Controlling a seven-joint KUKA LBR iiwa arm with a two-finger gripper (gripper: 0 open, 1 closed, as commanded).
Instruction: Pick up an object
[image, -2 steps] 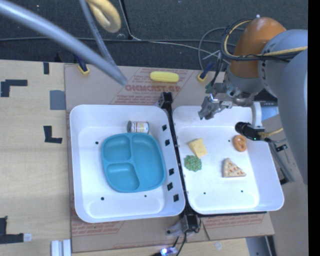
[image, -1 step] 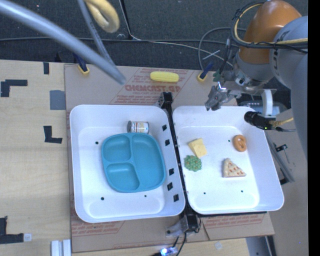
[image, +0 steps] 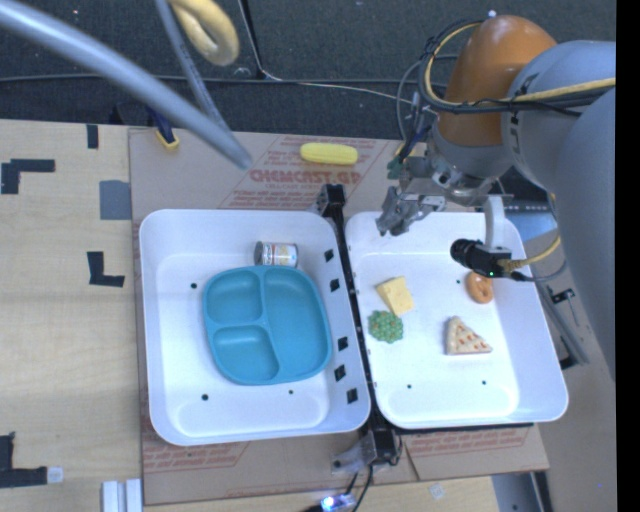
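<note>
The right bin (image: 500, 400) holds a yellow cheese-like block (image: 395, 295), a green broccoli piece (image: 386, 326), a waffle-like wedge (image: 465, 338) and a small orange piece (image: 481, 288). My gripper (image: 398, 216) hangs over the back left corner of this bin, above and behind the yellow block. Nothing shows between its fingers. The left bin (image: 170, 400) holds a blue divided plate (image: 267, 323) and a small can (image: 276, 254) lying behind it.
A yellow banana-shaped toy (image: 328, 153) lies on the cardboard behind the bins. A black clip (image: 330, 200) sits at the back of the seam between bins. A black sensor (image: 478, 255) with a green light sticks out near the orange piece.
</note>
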